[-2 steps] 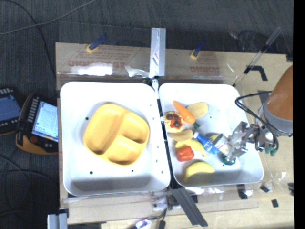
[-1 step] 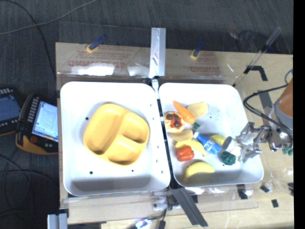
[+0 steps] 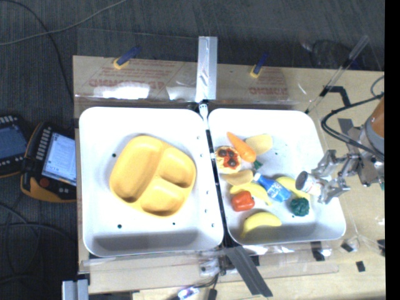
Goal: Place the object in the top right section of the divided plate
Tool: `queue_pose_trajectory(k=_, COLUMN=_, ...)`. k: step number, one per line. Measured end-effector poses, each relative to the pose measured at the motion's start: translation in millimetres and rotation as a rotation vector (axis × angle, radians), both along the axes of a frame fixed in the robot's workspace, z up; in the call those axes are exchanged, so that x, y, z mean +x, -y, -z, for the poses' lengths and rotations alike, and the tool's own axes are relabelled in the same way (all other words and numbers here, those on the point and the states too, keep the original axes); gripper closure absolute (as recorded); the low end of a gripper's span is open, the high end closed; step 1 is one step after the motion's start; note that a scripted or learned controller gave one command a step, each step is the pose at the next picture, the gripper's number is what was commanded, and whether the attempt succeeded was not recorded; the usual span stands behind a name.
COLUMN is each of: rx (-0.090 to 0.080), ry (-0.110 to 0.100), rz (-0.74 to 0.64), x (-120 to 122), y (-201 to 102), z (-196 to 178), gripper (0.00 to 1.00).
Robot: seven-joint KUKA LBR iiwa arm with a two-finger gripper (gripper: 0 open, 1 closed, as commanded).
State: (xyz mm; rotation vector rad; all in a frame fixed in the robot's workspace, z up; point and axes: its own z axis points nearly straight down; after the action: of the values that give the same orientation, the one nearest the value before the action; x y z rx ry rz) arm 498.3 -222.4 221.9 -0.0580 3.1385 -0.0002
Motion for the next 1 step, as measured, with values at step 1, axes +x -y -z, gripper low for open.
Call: queue_pose_trajectory(k=1, rx=-0.001, ry=0.0, rz=-0.148, x=-11.6, y=0.5, z=-1.4, gripper=1.0)
